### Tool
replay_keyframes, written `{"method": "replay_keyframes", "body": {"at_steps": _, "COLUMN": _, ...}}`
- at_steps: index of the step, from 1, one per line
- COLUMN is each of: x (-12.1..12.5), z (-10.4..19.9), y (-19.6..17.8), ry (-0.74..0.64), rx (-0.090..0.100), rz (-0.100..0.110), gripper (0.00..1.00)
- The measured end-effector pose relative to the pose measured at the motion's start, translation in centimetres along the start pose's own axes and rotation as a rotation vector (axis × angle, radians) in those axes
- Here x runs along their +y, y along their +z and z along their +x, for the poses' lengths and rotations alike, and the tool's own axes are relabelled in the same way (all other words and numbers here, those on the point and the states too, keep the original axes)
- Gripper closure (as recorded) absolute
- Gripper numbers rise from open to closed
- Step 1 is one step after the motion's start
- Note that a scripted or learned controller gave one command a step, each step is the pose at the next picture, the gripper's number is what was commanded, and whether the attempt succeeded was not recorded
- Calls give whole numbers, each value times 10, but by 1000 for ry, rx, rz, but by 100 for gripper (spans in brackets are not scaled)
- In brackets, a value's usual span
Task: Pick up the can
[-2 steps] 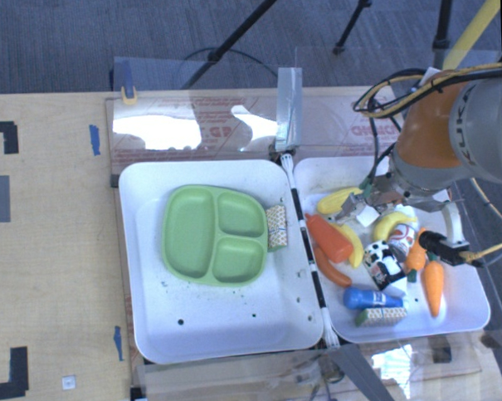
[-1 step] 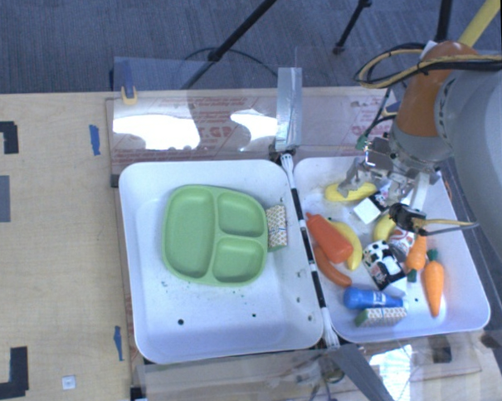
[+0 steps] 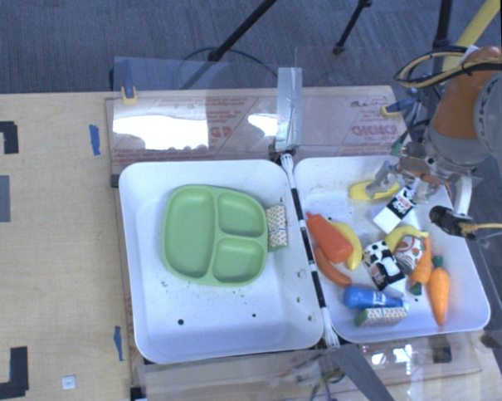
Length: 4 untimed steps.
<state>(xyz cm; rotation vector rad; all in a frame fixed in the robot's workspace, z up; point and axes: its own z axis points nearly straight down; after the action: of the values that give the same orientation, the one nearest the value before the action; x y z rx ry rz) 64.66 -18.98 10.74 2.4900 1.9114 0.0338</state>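
Note:
A small can (image 3: pixel 275 228) with a pale chequered label stands in the left bin (image 3: pixel 146 266), touching the right edge of the green divided plate (image 3: pixel 213 234). A second can-like cylinder (image 3: pixel 382 315) with a speckled label lies on its side at the front of the right bin (image 3: pixel 476 310), just below a blue bottle-shaped toy (image 3: pixel 367 298). My gripper (image 3: pixel 405 179) hangs over the back of the right bin, near a yellow toy (image 3: pixel 365 190) and a black-and-white piece (image 3: pixel 400 204). It is far from both cylinders.
The right bin is crowded: a red pepper (image 3: pixel 330 240), a banana (image 3: pixel 349 232), a cow-patterned block (image 3: pixel 383 262), a white block (image 3: pixel 386 219) and two carrots (image 3: pixel 438 289). A metal divider (image 3: pixel 289 111) rises behind the bins.

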Motion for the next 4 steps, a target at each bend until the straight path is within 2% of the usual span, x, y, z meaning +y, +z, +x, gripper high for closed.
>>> {"method": "replay_keyframes", "body": {"at_steps": 1, "x": -58, "z": 15, "y": -1, "ry": -290, "rx": -24, "rz": -38, "gripper": 0}}
{"method": "replay_keyframes", "body": {"at_steps": 2, "x": -87, "z": -3, "y": -1, "ry": -925, "rx": -38, "rz": -35, "gripper": 0}}
{"method": "replay_keyframes", "body": {"at_steps": 3, "x": -66, "z": 55, "y": 0, "ry": -1059, "rx": -39, "rz": -27, "gripper": 0}}
{"method": "replay_keyframes", "body": {"at_steps": 4, "x": -117, "z": 48, "y": -1, "ry": -1025, "rx": -38, "rz": -42, "gripper": 0}}
